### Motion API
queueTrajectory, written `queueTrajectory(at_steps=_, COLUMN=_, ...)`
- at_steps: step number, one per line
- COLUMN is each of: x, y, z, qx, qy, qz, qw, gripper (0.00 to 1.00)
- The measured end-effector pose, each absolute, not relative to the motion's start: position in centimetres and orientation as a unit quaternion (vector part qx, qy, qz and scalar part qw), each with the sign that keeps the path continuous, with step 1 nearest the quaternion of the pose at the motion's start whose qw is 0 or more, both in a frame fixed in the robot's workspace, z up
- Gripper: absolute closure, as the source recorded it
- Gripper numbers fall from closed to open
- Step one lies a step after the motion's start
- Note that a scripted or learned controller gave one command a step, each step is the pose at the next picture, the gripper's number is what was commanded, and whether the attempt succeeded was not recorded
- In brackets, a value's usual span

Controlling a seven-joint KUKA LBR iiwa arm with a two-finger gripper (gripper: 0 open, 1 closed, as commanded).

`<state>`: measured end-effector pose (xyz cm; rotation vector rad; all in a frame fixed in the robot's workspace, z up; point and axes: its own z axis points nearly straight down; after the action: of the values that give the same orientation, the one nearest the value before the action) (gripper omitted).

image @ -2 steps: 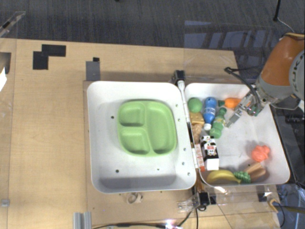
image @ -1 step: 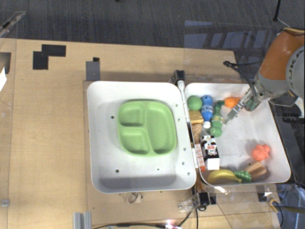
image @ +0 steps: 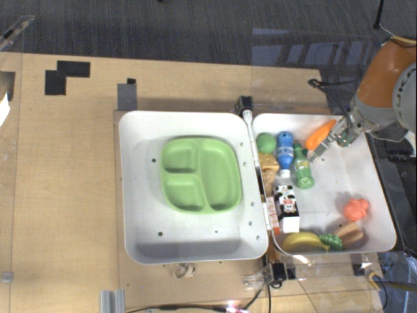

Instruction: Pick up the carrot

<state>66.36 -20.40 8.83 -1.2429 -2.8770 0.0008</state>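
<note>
Carrot (image: 320, 135) is sitting at the back of the right bin (image: 384, 207), right at the gripper (image: 324, 145), next to the blue bottle (image: 285, 147). Fingers look like they're closing on its lower end; lift isn't confirmed, so raising is pending.

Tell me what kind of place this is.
Probably a robot lab test bench: a grey KUKA arm with an orange band reaches over two shallow white bins, one holding a green divided plastic tray, above loose cables.
</note>
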Motion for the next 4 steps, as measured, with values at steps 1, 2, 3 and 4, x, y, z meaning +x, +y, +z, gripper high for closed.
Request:
queueTrajectory(at_steps=1, x=66.3, y=-20.1, z=8.7, qx=-0.528, qy=-0.849, qz=-0.0032, qw=0.001, gripper=0.00)
queueTrajectory(at_steps=2, x=66.7, y=-20.1, z=8.6, qx=-0.703, qy=-0.712, qz=0.0023, qw=0.009, gripper=0.00)
queueTrajectory(at_steps=3, x=66.5, y=-20.1, z=9.5, qx=-0.700, qy=-0.714, qz=0.0062, qw=0.012, gripper=1.00)
queueTrajectory(at_steps=4, x=66.8, y=-20.1, z=9.7, qx=-0.700, qy=-0.714, qz=0.0040, qw=0.008, gripper=0.00)
